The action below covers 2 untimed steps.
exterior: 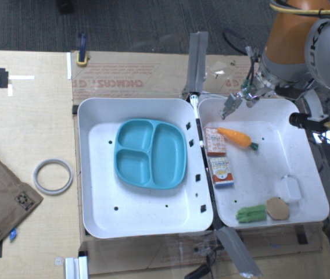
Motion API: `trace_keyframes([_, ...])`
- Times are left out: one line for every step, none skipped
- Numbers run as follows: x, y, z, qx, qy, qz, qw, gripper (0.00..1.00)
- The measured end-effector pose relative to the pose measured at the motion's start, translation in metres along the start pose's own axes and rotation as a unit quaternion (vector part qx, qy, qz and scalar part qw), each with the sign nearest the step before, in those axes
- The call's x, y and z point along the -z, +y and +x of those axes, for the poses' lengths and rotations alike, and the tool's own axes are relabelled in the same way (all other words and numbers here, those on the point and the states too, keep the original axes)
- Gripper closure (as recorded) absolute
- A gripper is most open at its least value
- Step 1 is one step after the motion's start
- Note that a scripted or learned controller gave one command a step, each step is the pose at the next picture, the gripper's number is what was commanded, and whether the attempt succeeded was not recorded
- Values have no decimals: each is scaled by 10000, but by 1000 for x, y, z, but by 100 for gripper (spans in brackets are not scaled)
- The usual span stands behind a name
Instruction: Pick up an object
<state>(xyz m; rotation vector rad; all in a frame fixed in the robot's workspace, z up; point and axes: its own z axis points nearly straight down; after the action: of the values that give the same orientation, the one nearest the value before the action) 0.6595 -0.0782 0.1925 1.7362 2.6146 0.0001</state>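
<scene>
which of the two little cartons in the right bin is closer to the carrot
The reddish-brown carton, lying right beside the carrot. The white and blue carton lies below it, farther off.

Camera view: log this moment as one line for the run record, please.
claw: above right bin's far-left corner, holding nothing | carrot: lying in bin, nearest claw | blue tray: left bin

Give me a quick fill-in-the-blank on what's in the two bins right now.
The blue tray lies in the ____ bin.
The carrot lies in the ____ bin.
The green toy lies beside a ____ disc, near that bin's front edge.
The gripper hovers over the ____ bin's far edge.

Missing: left; right; tan; right
</scene>
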Motion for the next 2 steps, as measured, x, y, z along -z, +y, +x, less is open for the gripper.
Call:
trace_keyframes([0, 6, 58, 1366, 7, 4, 9906, 0])
trace_keyframes([-96, -48, -5, 1325, -21, -24, 9912, 0])
